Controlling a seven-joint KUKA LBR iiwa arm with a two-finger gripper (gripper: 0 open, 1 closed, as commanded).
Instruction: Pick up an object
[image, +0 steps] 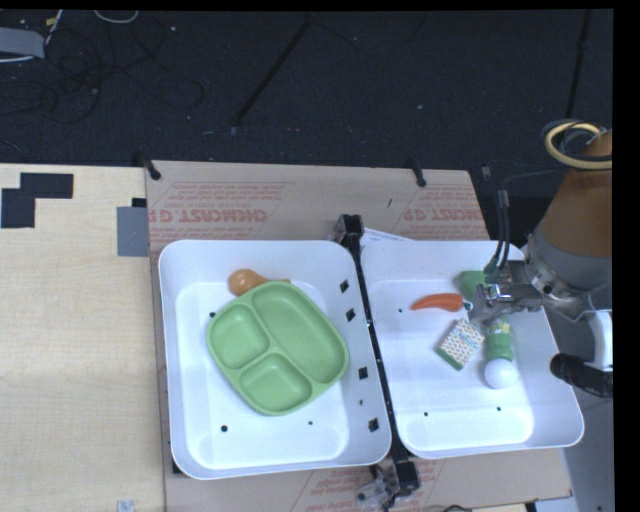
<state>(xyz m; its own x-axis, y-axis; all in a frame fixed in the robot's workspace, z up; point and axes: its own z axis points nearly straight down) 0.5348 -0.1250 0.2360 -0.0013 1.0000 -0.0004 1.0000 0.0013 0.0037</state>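
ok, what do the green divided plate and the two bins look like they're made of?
Green three-compartment divided plate: probably moulded plastic, going by its uniform matte colour and soft rounded rims. Shallow white left bin and right bin: likely thin formed plastic, smooth with a slight sheen and rounded corners. Neither can be confirmed from the look alone.

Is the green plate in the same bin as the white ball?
No, the green plate lies in the left bin, while the white ball sits in the right bin.
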